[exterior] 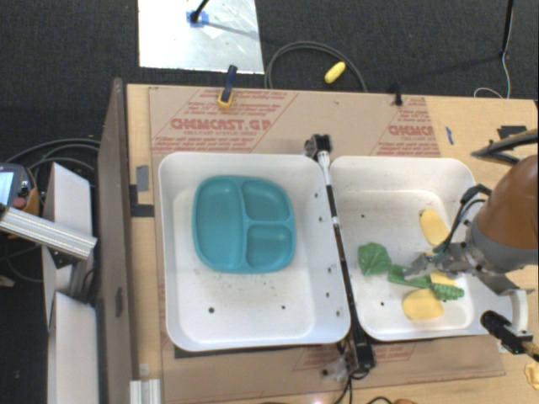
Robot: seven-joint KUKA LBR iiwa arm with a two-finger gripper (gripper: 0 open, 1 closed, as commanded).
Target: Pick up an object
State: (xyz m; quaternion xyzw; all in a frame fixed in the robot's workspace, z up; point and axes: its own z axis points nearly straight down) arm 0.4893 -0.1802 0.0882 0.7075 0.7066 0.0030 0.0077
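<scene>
Gripper (424,269) down low in the right bin (396,175), working the green toy (434,284) near the front wall — whether it's closed on it, I cannot tell. Yellow piece (422,306) just nearer, green leaf (373,257) left, another yellow piece (434,225) beyond. Looks like the grasp step; next, a clean lift.

A dark carpet floor (50,49) surrounds a bench topped with printed brown cardboard (278,116). A shiny metal sheet (200,23) lies on the floor beyond, with black cables (312,53) nearby
</scene>
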